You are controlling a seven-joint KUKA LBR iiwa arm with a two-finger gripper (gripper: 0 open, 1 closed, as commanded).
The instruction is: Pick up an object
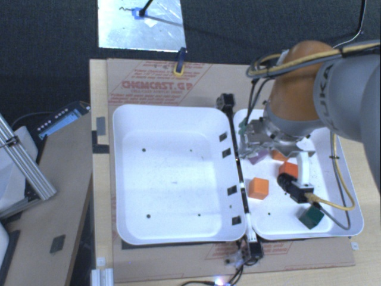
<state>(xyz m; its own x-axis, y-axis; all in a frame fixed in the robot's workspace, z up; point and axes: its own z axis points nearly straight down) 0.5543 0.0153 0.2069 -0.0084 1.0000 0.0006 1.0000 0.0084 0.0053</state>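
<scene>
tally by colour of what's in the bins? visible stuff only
Orange: 3, one orange cube in the open and two orange pieces partly hidden by the arm, possibly one thing
Purple: 1, purple thing, partly hidden
Dark green: 1, dark green block
Total: 5, all in the right bin
</scene>
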